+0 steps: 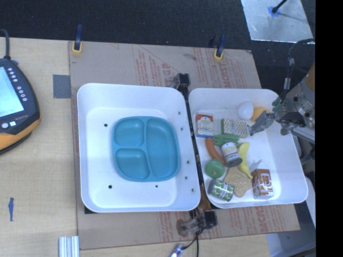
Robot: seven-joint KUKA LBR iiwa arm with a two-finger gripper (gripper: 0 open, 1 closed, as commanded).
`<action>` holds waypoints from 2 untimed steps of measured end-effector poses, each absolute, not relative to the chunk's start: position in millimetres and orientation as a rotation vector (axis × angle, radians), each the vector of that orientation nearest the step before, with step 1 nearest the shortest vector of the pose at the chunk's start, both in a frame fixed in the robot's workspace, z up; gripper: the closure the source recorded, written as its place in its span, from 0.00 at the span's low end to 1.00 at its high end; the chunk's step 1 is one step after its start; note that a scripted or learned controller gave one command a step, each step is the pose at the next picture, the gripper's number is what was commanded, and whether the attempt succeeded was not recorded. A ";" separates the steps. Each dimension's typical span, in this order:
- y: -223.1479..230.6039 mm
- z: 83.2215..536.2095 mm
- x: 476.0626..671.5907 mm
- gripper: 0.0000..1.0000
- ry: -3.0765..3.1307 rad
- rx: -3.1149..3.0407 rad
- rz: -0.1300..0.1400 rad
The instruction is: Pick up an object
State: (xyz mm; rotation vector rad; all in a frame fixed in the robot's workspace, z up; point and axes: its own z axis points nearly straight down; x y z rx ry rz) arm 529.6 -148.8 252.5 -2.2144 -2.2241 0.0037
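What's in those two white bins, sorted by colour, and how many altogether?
Blue divided plastic plate: 1
White egg-shaped ball: 1
Orange pieces (carrot, round fruit): 2
Green pieces (apple, pepper): 2
Red-labelled packs: 2
Other items, roughly: 5
Total: about 13

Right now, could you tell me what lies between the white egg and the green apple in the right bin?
In the camera view, between the white egg and the green apple lie the patterned packet, a green vegetable and a small can.

Divided plate (146,148) in left bin (88,143)
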 end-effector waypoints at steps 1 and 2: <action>-121.7 95.0 513.5 0.00 -2.228 -2.216 -0.003; -128.2 91.5 476.0 0.00 -2.226 -2.213 0.004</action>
